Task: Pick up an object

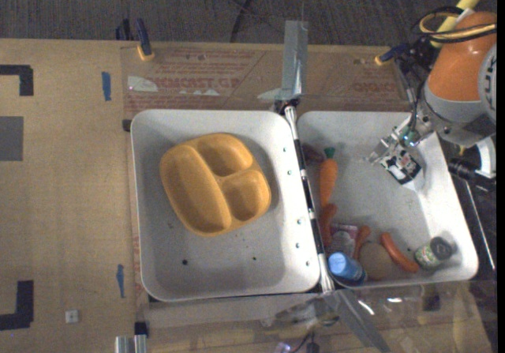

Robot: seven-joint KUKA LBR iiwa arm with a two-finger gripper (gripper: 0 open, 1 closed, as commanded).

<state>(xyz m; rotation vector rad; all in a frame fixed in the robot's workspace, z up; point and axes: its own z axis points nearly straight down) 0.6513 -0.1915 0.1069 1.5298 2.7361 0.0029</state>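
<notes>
My gripper [397,156] hangs over the far right part of the right bin [442,189], above bare bin floor, with nothing seen between its fingers. A carrot [327,178] lies along the bin's left wall. Along the near edge sit a blue-capped bottle [343,266], a red sausage-like piece [398,253] and a small dark round can [435,253]. A reddish item [327,221] lies just below the carrot.
The left bin [158,264] holds a yellow three-compartment plate [215,182]. A metal divider post [293,59] stands between the bins at the far side. Cables and the arm's orange wrist [461,51] crowd the upper right.
</notes>
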